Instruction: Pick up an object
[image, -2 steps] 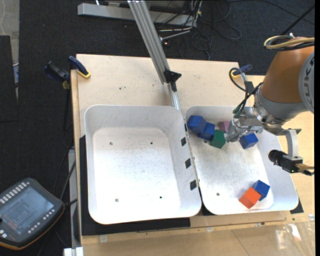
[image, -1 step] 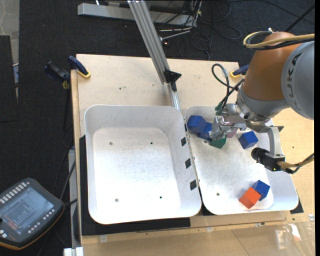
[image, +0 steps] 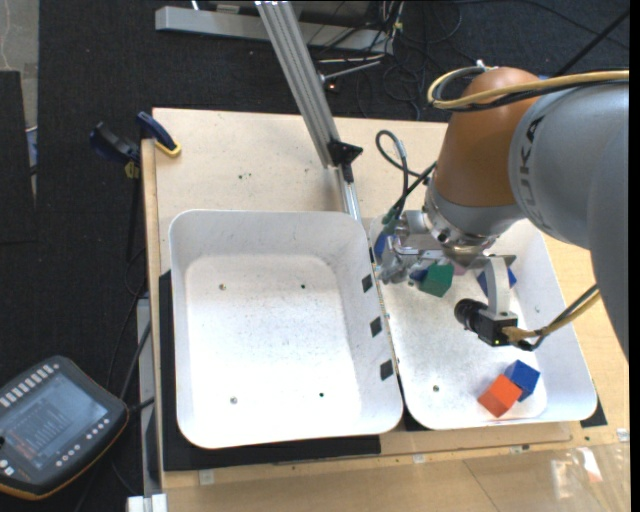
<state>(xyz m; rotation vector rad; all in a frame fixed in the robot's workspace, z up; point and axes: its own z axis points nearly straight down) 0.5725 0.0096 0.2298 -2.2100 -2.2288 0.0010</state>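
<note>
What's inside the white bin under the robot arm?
Inside the right bin sit an orange block touching a blue block, and a green block near the gripper. The big arm covers the bin's far part, so anything there is hidden.

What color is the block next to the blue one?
Orange. The block sits touching the blue block in the right bin, seen from the camera view.
</note>
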